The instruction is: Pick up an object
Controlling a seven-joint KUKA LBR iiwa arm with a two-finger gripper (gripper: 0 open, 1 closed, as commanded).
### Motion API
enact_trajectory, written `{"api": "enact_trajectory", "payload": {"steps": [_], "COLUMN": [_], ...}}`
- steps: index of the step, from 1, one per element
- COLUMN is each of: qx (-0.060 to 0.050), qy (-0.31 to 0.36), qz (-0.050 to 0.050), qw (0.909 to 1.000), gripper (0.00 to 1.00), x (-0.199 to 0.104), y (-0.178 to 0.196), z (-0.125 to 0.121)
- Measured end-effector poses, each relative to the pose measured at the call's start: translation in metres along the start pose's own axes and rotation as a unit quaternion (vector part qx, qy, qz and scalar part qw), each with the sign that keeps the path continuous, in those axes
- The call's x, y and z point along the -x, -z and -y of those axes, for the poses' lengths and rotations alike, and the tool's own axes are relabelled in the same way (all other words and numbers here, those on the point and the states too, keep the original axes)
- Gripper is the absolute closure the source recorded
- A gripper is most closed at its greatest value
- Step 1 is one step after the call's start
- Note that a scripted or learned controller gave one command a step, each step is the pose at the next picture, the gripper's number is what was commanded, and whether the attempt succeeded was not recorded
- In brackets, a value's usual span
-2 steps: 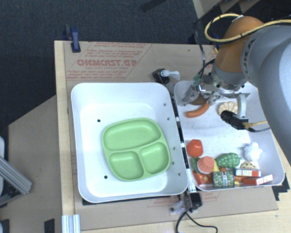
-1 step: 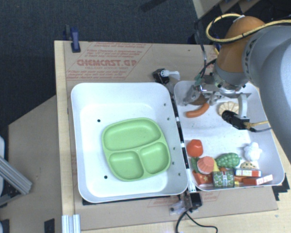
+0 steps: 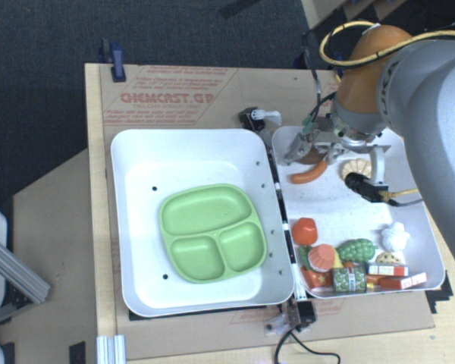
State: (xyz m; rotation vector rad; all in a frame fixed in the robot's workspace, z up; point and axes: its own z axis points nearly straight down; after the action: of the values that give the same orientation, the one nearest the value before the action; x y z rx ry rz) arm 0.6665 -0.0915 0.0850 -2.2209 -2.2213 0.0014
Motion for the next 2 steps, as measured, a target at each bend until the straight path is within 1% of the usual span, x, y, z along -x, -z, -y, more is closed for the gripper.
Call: {"api": "enact_trajectory", "payload": {"steps": [1, 2], "qx": [0.000, 0.000], "qy": [0.000, 0.000], "qz": [0.000, 0.000], "qw": [1.0000, 1.0000], "gripper": [0.00, 0.00], "x": [0.0040, 0.0012], "y": [0.0000, 0.0000], "z": [0.0001, 0.0000]}}
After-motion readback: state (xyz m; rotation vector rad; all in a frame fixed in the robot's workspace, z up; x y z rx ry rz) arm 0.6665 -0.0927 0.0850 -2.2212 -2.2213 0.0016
